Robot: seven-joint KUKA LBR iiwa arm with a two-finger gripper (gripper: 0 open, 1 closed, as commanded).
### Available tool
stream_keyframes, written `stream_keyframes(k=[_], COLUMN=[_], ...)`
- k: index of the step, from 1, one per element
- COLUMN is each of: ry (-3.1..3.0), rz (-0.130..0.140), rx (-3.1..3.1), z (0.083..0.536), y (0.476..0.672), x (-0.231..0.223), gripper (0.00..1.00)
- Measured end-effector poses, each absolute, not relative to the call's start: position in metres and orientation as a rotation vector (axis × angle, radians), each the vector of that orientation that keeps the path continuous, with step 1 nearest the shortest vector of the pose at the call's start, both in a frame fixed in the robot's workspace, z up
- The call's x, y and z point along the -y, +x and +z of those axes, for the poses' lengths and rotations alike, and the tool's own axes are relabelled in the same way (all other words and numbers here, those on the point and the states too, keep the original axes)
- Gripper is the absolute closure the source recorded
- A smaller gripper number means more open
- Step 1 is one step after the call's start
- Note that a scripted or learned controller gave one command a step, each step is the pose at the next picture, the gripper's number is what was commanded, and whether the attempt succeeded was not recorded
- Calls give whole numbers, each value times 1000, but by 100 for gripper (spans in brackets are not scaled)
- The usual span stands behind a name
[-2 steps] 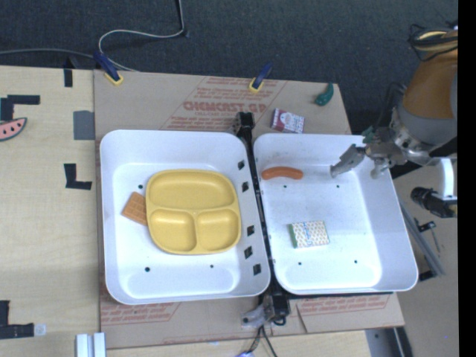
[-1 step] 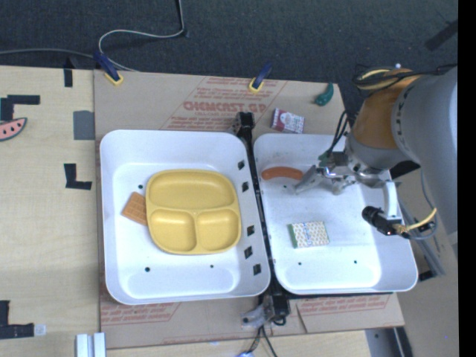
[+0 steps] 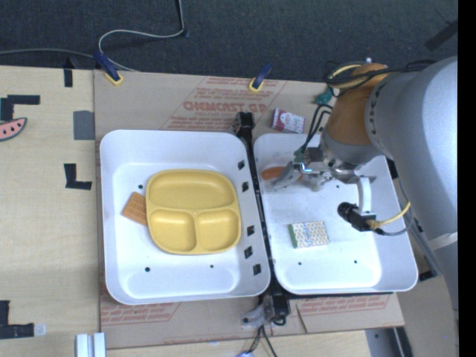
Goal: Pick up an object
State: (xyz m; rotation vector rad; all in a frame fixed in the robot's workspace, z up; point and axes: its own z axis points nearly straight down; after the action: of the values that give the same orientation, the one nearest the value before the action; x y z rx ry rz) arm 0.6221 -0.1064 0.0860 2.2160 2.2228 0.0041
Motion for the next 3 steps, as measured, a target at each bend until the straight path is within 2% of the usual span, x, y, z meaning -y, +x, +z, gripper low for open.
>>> stream_keyframes(k=[1, 2, 3], ry=[2215, 2216, 2216], rz=[2, 2, 1], rx=[-2222, -2222, -2223], z=[96, 96, 105], y=[622, 622, 622], x=[107, 107, 107], gripper=[100, 0, 100])
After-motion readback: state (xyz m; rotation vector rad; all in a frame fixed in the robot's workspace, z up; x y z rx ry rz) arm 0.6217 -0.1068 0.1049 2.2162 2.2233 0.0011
